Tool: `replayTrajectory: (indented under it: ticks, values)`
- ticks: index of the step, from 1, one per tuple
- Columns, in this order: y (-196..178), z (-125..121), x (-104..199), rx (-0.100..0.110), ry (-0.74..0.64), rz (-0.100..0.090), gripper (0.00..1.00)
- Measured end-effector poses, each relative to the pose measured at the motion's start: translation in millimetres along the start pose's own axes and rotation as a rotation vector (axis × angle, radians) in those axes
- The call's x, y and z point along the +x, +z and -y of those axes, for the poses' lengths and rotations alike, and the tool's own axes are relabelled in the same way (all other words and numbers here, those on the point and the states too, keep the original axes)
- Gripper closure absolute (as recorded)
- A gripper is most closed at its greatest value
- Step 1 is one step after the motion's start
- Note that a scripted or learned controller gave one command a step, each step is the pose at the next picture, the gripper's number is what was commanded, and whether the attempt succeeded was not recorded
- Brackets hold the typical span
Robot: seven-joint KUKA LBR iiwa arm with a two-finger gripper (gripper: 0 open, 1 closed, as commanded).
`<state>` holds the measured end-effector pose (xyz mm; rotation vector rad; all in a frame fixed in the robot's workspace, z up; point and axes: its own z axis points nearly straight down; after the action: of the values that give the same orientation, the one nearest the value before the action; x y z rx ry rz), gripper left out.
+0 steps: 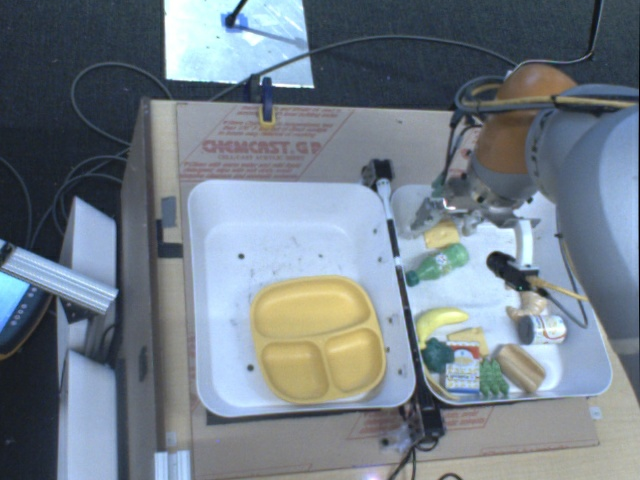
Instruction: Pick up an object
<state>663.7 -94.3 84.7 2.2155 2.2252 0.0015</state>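
Seen from above at a slant, a cardboard-covered bench (pixel 260 138) bears two shallow white bins side by side. The left bin (pixel 215 268) holds a yellow divided tray (pixel 318 338) with three compartments, lying toward the bin's near edge. The grey arm (pixel 575 158) with its orange band (pixel 505 133) reaches in from the right and ends over the far left corner of the right bin (pixel 480 293). The gripper (pixel 447 213) hangs low there; whether it is released or clenched cannot be told from this angle. Just below it, touching or nearly touching its tip, lies a small yellow block (pixel 441 235), the nearest thing to pick up. Whether the block is grasped cannot be told. Just beside the block, nearer the camera, a green bottle (pixel 438 264) lies on its side close to the wall between the bins. Further toward the near edge, a banana (pixel 440 321) lies above a piece of broccoli (pixel 435 354). Next to them are a small printed carton (pixel 462 376), a green toy piece (pixel 492 378) and a tan bread roll (pixel 521 366). A small can (pixel 547 329) lies on its side to the right of the banana.
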Motion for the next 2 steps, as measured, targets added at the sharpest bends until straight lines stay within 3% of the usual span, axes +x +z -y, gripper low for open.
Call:
replayTrajectory:
  ticks: [1,2]
  values:
    - [-16.4,-3.8,-1.6,-0.012,-0.002,0.003,1.00]
    - [-15.2,-3.0,-1.4,-0.009,-0.001,0.003,0.00]
